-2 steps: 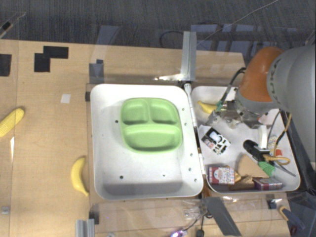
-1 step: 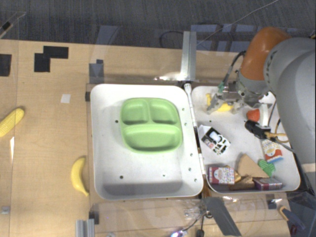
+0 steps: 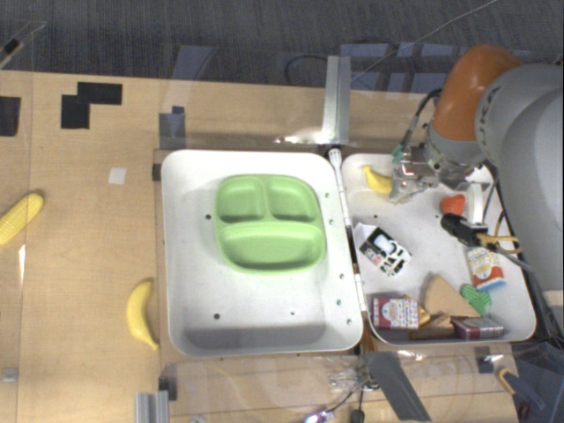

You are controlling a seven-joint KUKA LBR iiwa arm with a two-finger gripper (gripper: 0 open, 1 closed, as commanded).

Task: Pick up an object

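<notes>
Gripper (image 3: 407, 176) poised in the right bin (image 3: 520, 320), upper right of frame, just beside a small yellow banana-like toy (image 3: 377, 181). Finger state cannot be told. A sound grasp likely requires centring over the toy, clear of the bin wall.

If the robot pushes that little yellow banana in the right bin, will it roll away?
Probably not far. The banana is curved, so it would likely spin or slide on the smooth white bin instead of rolling. It looks like a small toy, so probably light and stiff.
</notes>
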